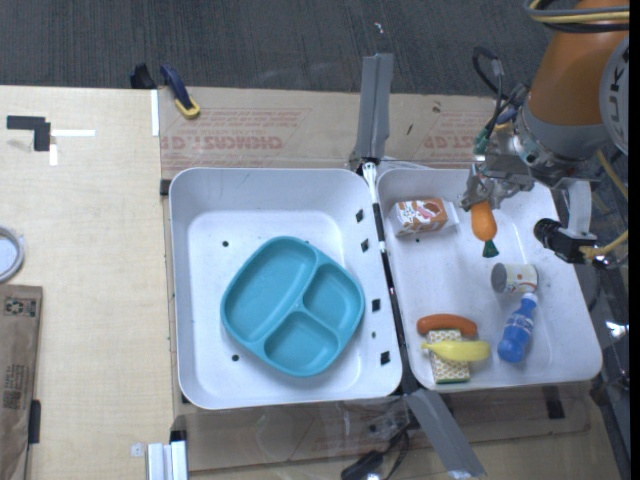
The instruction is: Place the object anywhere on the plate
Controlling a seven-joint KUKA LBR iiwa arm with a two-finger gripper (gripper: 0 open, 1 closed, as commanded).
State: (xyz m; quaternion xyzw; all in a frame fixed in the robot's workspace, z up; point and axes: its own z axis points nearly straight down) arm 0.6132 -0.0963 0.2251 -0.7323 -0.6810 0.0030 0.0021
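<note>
Risk noted: the carrot (484, 226) hung from the gripper (487, 194) by its upper end only, so a swing across the bin divider (376, 238) could shake it loose short of the blue sectioned plate (292, 306), which sat well apart in the left bin (190, 268). Arm reached in from the right, wrist above the right bin's (570, 358) far end, gripper pointing down. Jaws appeared nearly closed, pinching the carrot's top; the carrot looked lifted above the bin floor, near the wrapped snack packet (420, 215)

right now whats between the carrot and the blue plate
In the camera view, between the carrot and the blue plate sit a wrapped snack packet and the two bins' adjoining walls.
</note>
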